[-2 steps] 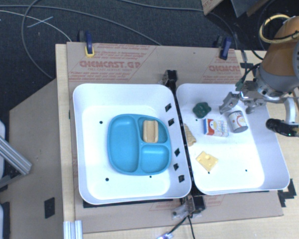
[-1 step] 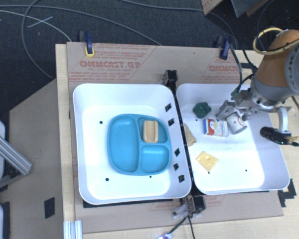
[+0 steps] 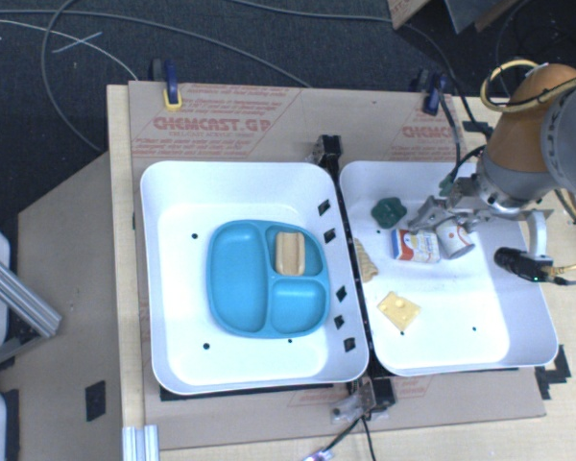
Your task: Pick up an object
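We see the tool (image 3: pixel 440 221) low in the right bin (image 3: pixel 518 344), just above the small carton (image 3: pixel 418 247), presumably lined up to grasp it, though we cannot tell how its grip stands.

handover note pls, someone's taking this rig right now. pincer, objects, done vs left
Pincer: low over the right bin, upper middle, right at the small can. Can't tell whether it grips anything.
Right bin: can with red and white label on its side, dark green piece left of it, yellow cheese wedge lower down, tan piece at the left wall.
Left bin: blue divided tray with a tan block in its upper right compartment.
Done: arm lowered over the objects. Left: a confirmed grasp and lift.
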`<state>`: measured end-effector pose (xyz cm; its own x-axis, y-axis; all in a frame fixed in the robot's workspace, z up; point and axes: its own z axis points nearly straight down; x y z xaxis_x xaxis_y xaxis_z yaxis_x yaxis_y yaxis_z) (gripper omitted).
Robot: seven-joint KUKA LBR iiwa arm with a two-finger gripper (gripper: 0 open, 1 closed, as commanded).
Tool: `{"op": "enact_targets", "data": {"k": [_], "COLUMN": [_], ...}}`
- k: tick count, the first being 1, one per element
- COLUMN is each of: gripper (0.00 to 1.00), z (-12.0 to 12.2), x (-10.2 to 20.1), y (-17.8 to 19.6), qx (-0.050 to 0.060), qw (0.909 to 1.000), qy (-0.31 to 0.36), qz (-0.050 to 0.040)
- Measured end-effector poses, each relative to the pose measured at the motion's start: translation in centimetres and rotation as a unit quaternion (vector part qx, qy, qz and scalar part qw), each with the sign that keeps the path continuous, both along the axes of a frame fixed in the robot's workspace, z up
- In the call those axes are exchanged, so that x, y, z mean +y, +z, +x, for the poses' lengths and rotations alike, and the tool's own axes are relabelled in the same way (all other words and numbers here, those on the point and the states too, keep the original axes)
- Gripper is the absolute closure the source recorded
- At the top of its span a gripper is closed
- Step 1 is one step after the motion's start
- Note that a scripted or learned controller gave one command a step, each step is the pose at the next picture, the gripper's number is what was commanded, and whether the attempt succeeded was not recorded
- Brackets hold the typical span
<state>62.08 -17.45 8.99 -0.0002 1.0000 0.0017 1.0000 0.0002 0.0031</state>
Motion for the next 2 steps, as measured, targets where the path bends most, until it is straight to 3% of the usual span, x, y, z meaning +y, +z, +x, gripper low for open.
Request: {"op": "enact_targets", "data": {"k": [1, 2], "gripper": [1.0, 1.0], "z": [-0.2, 0.8], "x": [0.1, 0.1], "y": [0.7, 6.9], "qx": [0.001, -0.002], "qw": [1.0, 1.0], "qy": [0.0, 0.001], "qz": [-0.0006, -0.0018]}}
